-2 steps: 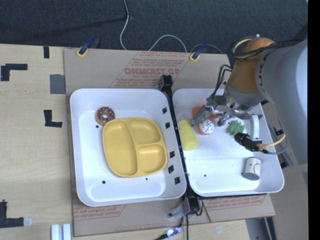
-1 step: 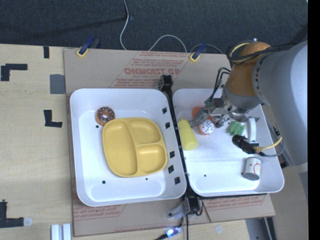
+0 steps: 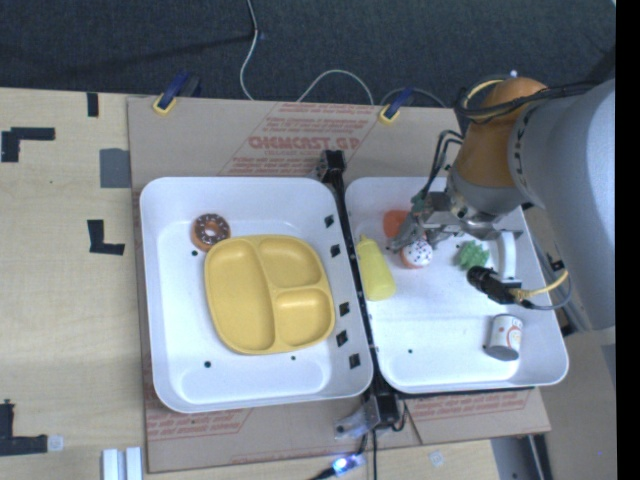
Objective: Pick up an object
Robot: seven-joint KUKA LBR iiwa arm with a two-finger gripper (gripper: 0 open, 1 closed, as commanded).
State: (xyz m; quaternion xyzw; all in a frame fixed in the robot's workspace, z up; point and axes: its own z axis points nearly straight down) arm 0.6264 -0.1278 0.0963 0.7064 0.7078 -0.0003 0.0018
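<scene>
The right bin (image 3: 450, 363) holds several small objects. My gripper (image 3: 415, 232) hangs low over its upper middle, with the grey arm and orange band (image 3: 495, 138) rising behind it. Just left of the gripper lies an orange-red piece (image 3: 396, 220), partly hidden by it. A white ball with dark spots (image 3: 418, 256) sits right below the gripper. A green toy (image 3: 471, 256) lies to the right, under the arm. A yellow oblong object (image 3: 376, 270) rests along the bin's left wall. A small grey-white can (image 3: 503, 336) lies on its side near the lower right corner.
The left bin (image 3: 160, 298) carries a yellow divided plate (image 3: 268, 293) and a brown frosted donut (image 3: 210, 231) at its upper left. A black divider (image 3: 345, 268) runs between the bins. Cables (image 3: 520, 293) loop beside the gripper on the right.
</scene>
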